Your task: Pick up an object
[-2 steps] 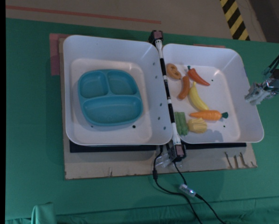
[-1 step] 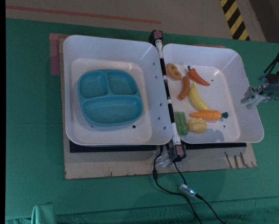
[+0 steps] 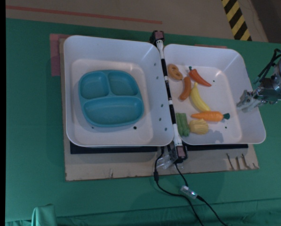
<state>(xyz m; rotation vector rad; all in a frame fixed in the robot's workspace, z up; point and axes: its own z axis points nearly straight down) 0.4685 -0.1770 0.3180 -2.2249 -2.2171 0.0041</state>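
Note:
The right bin (image 3: pixel 239 65) holds several toy foods: a pretzel (image 3: pixel 174 72), a red-orange chili (image 3: pixel 199 77), an orange sausage-shaped piece (image 3: pixel 185 88), a yellow banana (image 3: pixel 198 99), a carrot (image 3: pixel 210 116), a green pod (image 3: pixel 181 124) and a yellow corn-like piece (image 3: pixel 198 126). My gripper (image 3: pixel 247 100) hovers over the right rim of this bin, to the right of the carrot and apart from every toy. Nothing shows between its fingers.
The left bin (image 3: pixel 74 51) holds a teal divided plate (image 3: pixel 111 98). A black-and-white bar (image 3: pixel 167 86) runs between the bins. Cables (image 3: pixel 187 192) trail across the green cloth in front. Cardboard lies under the bins.

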